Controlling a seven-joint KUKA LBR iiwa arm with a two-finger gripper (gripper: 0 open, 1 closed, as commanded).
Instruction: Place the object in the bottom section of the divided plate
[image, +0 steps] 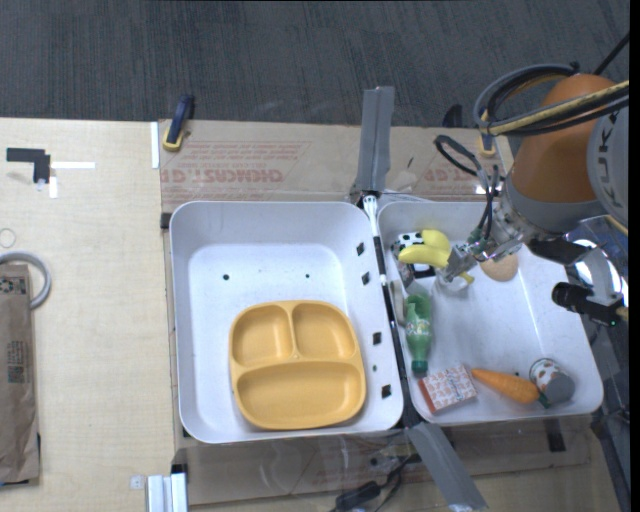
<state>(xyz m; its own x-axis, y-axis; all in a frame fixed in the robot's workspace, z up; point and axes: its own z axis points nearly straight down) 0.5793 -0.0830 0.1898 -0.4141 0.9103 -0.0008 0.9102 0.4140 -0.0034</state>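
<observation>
Divided plate (297, 364) hugs left bin's (190, 300) front edge; hand (462, 262) state unclear.

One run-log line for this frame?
gripper: over right bin, beside banana | divided plate: left bin, sections bare | placement: not done

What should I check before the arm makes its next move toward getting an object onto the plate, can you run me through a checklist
1. Divided plate sits flat in the left bin: ok.
2. Bottom section of the plate free to receive an object: ok.
3. Gripper over the right bin, near the banana: ok.
4. Object held between the fingers: cannot tell.
5. Other candidates within the right bin, the green bottle and carrot: ok.
6. Divider between the bins free of objects on the transfer path: ok.
</observation>
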